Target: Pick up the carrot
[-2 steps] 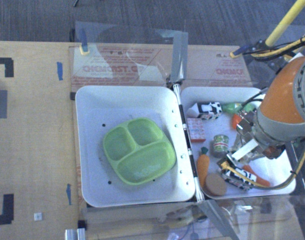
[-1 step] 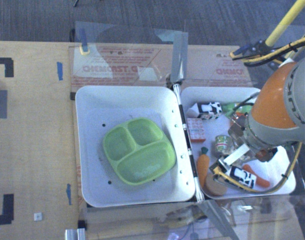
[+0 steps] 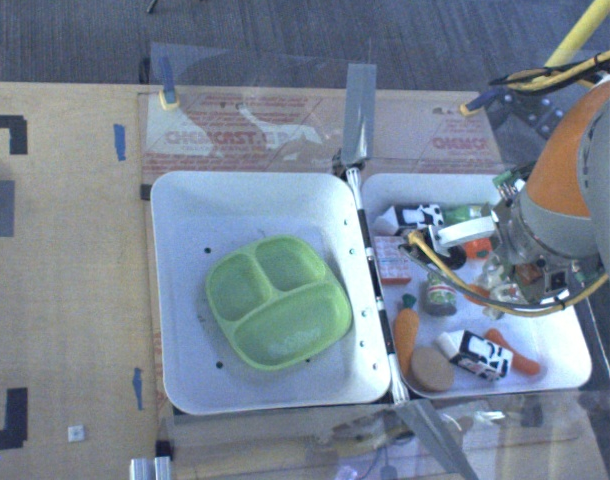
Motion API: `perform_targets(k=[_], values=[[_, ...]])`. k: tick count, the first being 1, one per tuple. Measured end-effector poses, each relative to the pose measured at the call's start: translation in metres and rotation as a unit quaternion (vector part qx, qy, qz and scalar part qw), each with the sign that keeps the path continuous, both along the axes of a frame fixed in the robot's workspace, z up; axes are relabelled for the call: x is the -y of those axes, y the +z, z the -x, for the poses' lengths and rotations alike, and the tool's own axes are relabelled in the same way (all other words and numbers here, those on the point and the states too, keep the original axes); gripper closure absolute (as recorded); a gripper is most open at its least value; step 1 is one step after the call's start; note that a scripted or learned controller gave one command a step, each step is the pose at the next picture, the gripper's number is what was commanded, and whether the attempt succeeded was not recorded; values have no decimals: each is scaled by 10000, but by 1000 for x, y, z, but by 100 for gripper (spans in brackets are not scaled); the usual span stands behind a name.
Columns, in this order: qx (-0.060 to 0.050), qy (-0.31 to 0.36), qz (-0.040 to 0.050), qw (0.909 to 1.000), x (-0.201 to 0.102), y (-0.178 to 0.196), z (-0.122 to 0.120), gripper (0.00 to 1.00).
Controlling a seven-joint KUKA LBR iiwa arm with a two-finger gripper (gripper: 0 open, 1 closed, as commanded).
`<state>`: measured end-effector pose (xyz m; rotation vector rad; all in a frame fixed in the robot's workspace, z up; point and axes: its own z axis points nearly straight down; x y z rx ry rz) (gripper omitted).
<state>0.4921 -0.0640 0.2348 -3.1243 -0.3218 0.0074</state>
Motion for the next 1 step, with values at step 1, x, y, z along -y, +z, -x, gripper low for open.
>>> perform_targets(k=[1], values=[[-9,133,-12,9999,25,-52,7,100]])
